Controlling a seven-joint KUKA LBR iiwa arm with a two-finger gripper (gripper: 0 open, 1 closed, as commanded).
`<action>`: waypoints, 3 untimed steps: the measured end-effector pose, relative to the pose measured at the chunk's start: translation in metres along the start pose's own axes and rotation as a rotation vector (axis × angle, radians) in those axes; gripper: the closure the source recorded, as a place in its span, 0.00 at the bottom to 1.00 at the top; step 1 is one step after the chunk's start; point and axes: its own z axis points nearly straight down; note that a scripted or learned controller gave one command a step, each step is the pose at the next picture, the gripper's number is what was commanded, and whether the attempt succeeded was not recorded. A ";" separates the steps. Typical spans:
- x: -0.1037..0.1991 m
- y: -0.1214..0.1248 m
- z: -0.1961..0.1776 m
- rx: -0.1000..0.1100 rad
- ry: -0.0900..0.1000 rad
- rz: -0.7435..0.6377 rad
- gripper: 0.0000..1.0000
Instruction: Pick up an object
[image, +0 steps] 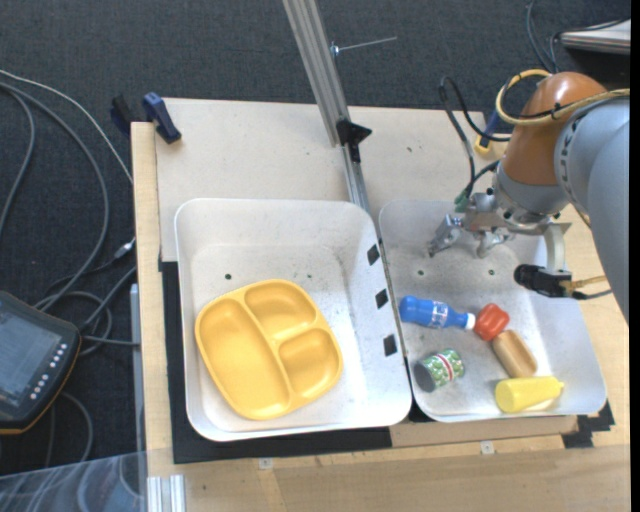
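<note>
My gripper (464, 243) hangs over the far part of the right bin (405, 225), open, with nothing between its fingers. Nearer the front of that bin lie a blue bottle with a white cap (435, 313), a red piece (491, 321) touching a tan cylinder (514, 352), a small green can (441, 368) and a yellow block (527, 393). All of these lie well in front of the gripper, apart from it.
The left bin (260, 225) holds a yellow divided plate (268, 346). A slanted metal post (325, 70) rises between the bins at the back. A blue clamp (160, 115) sits at the bench's far left corner, and cables trail near the arm's wrist (545, 278).
</note>
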 end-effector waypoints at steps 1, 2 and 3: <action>0.000 0.001 -0.013 -0.004 0.000 -0.001 1.00; 0.007 0.003 -0.077 -0.013 -0.002 0.000 1.00; 0.007 -0.002 -0.141 -0.014 -0.003 0.000 1.00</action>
